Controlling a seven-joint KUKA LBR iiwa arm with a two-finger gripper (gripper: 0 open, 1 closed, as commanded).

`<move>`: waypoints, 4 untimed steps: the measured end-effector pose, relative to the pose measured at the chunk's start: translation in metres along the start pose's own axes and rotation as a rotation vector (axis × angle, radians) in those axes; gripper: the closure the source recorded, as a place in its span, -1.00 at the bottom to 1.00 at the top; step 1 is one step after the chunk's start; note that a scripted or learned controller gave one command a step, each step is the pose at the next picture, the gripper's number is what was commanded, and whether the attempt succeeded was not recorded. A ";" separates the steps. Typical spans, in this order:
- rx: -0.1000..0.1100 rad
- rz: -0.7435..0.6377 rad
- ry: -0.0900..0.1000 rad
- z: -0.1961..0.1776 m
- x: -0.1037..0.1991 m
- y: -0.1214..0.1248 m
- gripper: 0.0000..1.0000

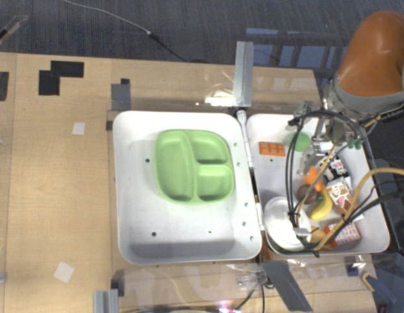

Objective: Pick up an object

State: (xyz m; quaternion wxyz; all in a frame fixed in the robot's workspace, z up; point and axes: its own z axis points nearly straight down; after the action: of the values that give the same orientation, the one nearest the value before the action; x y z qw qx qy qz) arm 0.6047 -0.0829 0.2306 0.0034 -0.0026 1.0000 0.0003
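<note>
Two shallow white bins are sitting side by side on a pale wooden bench (52,201). The left bin (133,233) is holding a light green divided plastic tray (192,164), lying flat near its middle. The right bin (270,132) is carrying a crowded pile: a white round bowl (278,219) at the near edge, a yellow banana-shaped toy (321,207), a small orange piece (311,175), a green rounded object (300,139), an orange flat card (272,149) and small printed cartons (339,191).

The grey arm with its orange band (375,54) is reaching over the right bin, and the two-finger gripper (317,165) is hanging amid black cables just above the pile. Whether it is spread or pressed together cannot be told, since cables and clutter are hiding its tip, and no object is visibly pinched.

As a judgement, the pile is the hazard: objects are touching and overlapping, so a descent may be landing on two things at once or nudging the banana toy aside. The looping cables could also be snagging a carton.

Dark grey carpet (156,12) is lying beyond the bench, with a thin white cord (91,8) trailing across it.
</note>
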 end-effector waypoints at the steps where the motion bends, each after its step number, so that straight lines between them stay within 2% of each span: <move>1: 0.003 -0.093 -0.009 0.107 0.036 -0.038 -1.00; 2: 0.005 -0.155 -0.016 0.139 -0.003 -0.025 -1.00; 3: 0.006 -0.124 -0.027 0.137 0.053 -0.034 -1.00; 4: 0.003 -0.240 -0.010 0.141 -0.002 -0.025 -1.00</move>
State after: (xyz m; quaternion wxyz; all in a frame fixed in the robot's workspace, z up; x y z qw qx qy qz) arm 0.6076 -0.1077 0.0900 0.0085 -0.1225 0.9924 -0.0016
